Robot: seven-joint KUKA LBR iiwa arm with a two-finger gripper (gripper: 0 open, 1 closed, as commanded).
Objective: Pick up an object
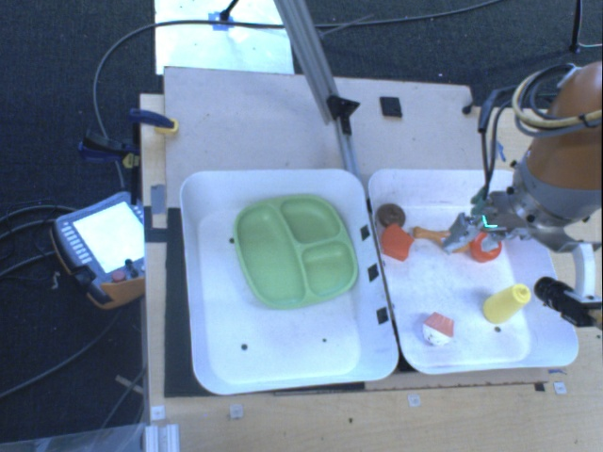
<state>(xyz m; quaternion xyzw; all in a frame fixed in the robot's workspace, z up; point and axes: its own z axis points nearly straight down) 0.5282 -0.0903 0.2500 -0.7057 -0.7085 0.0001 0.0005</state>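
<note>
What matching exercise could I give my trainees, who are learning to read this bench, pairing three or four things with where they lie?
Things:
1. Green plastic three-compartment tray
2. Yellow plastic bottle-shaped toy
3. Small brown round disc
4. Small red-and-white rounded toy

Places:
A. Near edge of the right bin, towards its middle
B. Far left corner of the right bin
C. Middle of the left bin
D. Right part of the right bin, below the claw

Pairs: 1-C, 2-D, 3-B, 4-A
</note>
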